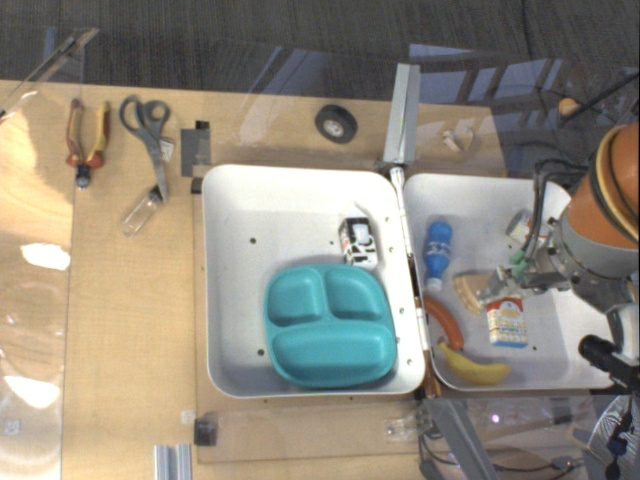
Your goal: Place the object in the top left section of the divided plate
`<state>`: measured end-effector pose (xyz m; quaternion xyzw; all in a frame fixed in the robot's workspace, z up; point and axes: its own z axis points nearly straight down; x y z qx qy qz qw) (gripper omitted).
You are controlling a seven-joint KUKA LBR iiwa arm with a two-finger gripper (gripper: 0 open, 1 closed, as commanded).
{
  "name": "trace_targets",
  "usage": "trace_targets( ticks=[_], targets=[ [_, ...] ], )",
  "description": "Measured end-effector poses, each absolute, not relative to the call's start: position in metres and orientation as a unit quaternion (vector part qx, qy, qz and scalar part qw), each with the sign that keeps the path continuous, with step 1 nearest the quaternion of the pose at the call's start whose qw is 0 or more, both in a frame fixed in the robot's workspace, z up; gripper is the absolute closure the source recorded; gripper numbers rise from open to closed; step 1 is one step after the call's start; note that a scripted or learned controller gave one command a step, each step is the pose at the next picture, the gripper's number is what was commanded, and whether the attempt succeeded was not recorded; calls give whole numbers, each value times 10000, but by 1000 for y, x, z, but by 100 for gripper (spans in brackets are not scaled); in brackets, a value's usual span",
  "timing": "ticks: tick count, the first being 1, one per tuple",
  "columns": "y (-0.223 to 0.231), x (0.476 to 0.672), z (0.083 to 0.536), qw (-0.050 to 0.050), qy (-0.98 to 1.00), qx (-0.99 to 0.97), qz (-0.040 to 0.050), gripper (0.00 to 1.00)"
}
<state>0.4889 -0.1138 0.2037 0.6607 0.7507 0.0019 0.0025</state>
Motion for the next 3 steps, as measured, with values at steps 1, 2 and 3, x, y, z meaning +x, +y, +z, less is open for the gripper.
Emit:
trace_targets(
  ticks=[1, 2, 3],
  targets=[
    [-54, 493, 258, 28, 7658, 6430, 24, 100],
    [20, 502, 265, 25, 8376, 5462, 17, 100],
    [110, 556, 291, 34, 9238, 3829, 24, 100]
  ],
)
